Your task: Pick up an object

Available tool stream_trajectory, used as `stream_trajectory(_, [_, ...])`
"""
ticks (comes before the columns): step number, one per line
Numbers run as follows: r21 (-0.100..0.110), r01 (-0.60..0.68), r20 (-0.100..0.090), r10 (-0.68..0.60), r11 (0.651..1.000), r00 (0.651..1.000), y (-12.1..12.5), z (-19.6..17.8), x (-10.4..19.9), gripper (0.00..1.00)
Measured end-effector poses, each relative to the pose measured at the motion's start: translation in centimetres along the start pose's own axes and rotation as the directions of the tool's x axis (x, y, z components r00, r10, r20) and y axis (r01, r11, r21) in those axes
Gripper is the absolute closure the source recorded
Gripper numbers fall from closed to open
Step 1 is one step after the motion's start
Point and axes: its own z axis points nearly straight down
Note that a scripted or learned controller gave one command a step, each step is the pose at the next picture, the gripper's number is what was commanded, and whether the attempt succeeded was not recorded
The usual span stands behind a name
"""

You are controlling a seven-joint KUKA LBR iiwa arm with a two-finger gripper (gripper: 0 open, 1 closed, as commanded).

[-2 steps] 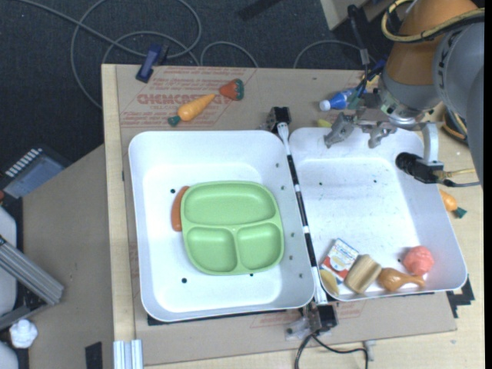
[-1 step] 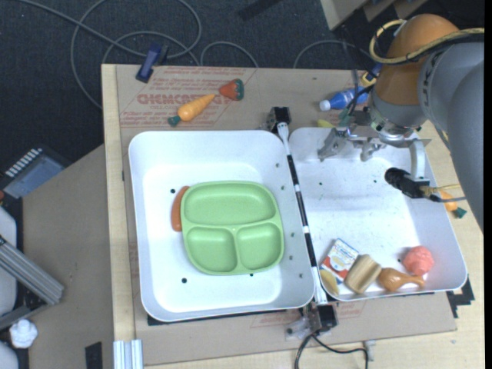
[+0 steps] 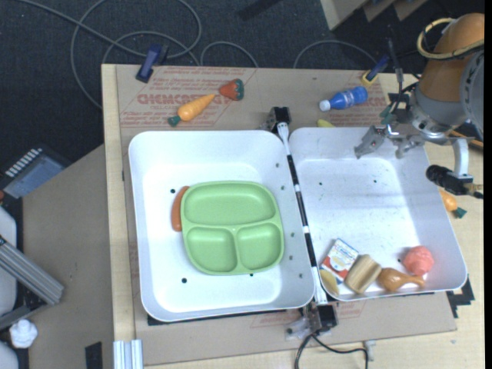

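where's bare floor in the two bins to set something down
Right bin: the middle is bare, between the gripper at the far rim and the toys piled along the near edge. Left bin: the green tray fills the middle, leaving bare strips along the walls.

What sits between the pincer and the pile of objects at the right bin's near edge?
Camera view: bare speckled floor of the right bin separates the pincer from the pile of objects.

1. Tray (image 3: 231, 227) lies in the left bin (image 3: 154, 160).
2. Carton (image 3: 339, 257), roll (image 3: 362, 274) and ball (image 3: 418, 260) sit in the right bin's (image 3: 361, 198) near corner.
3. Bottle (image 3: 344, 99) and carrot (image 3: 195, 107) lie behind the bins.
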Motion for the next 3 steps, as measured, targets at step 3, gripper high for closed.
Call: stream_trajectory(3, [0.004,0.003,-0.005,-0.003,1.000,1.000,-1.9,-6.9,12.5,1.00])
